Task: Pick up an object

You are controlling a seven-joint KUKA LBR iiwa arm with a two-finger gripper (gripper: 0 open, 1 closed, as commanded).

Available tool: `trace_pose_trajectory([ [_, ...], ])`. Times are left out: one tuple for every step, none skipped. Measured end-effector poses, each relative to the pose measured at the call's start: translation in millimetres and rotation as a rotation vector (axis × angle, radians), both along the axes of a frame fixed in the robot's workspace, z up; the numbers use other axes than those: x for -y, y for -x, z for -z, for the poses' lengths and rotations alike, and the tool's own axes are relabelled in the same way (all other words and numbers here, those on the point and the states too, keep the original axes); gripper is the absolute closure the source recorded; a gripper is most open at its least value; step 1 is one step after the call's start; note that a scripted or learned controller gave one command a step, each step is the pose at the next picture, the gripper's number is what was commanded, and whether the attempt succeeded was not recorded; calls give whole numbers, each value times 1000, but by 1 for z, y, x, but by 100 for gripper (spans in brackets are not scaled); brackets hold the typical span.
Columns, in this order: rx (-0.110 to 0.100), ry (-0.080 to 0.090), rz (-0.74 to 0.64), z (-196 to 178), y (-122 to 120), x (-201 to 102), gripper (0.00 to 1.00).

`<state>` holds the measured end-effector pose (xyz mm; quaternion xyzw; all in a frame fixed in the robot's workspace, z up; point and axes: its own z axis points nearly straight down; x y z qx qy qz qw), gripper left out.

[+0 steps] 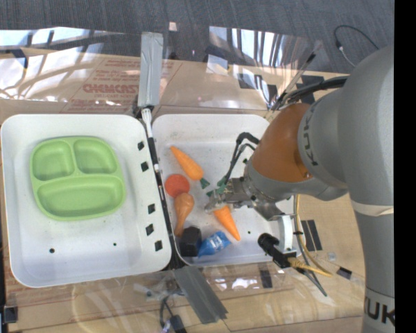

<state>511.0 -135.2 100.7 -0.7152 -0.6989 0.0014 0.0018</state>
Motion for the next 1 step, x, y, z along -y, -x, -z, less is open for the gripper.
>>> trace_pose_trajectory([
  [3, 0, 95, -114, 20, -19, 100],
])
